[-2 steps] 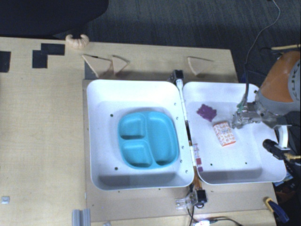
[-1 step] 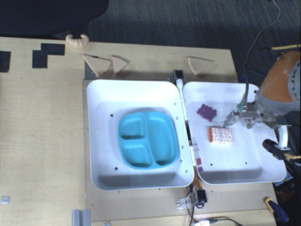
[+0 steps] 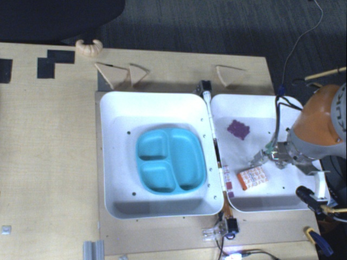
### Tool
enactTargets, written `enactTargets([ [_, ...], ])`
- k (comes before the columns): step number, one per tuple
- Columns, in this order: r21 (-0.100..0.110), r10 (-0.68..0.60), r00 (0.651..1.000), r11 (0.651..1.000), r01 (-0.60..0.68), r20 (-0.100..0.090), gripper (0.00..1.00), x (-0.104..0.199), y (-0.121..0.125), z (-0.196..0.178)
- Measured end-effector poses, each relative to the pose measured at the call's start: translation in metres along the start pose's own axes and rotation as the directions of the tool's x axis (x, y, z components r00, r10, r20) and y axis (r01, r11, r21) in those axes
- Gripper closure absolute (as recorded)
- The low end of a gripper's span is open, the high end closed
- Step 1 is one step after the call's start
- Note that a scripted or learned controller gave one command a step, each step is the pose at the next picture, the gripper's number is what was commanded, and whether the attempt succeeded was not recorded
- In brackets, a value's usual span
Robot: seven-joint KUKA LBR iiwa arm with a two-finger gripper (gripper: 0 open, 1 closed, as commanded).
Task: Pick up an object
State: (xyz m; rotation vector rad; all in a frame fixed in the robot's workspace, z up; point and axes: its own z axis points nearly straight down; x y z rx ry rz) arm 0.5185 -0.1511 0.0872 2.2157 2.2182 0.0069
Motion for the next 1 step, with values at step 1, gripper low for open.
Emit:
enactTargets([
  [1, -0.007, 0.000, 1.000, 1.000, 0.000, 0.003, 1.00, -0.0004, 0.0025, -0.0118],
])
